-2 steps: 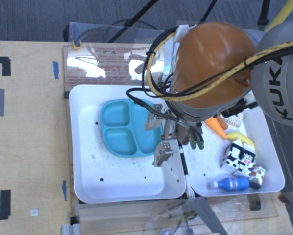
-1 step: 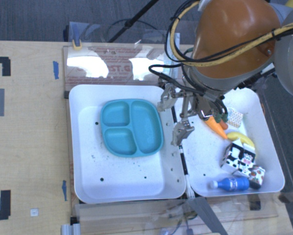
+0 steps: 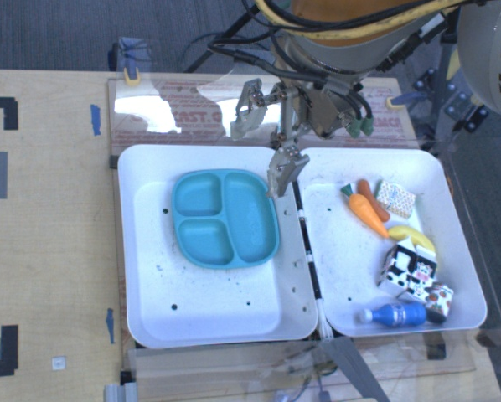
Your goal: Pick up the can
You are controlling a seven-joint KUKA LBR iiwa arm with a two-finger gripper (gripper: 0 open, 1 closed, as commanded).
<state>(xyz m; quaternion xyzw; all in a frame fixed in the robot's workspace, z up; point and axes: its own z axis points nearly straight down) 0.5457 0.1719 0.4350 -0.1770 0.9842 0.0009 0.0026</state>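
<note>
Nearest, in the near right corner of the right bin [image 3: 467,249]: what is probably the can [image 3: 439,299], touching the blue bottle [image 3: 397,315] and the black-and-white carton [image 3: 408,270]. Could easily snag a neighbour instead, or roll away, given such crowding against the bin wall. Looks small and squat, spotted pale side, dark end; too small to tell more. Farther back, above the rims where the bins meet, well apart from it: the gripper [image 3: 281,184], fingers seemingly drawn narrow, holding nothing.
</note>
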